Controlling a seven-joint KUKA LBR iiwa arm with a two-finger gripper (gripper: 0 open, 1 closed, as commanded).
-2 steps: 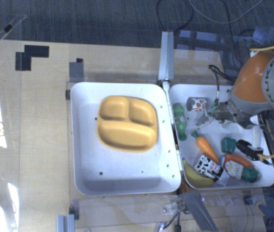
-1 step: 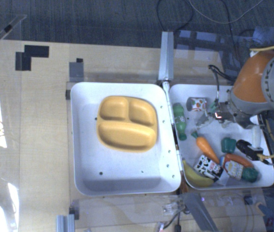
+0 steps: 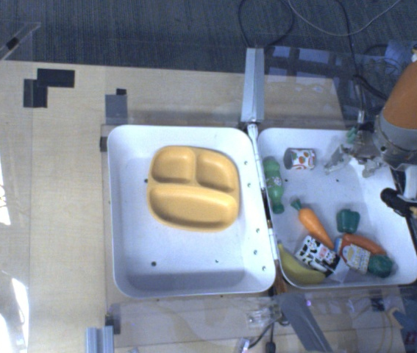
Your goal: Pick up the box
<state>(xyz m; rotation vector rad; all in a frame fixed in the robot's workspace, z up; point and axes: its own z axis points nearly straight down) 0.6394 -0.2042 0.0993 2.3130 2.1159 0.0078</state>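
Nearby, box (image 3: 317,253) crowds right bin's (image 3: 355,186) front edge.

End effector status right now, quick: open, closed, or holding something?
End effector: fingers spread open, holding nothing, poised over the far right part of the right bin.

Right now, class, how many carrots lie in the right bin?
2. One carrot lies near the middle of the right bin, slanting. The other carrot lies lower right, beside the box. More may hide under the pile.
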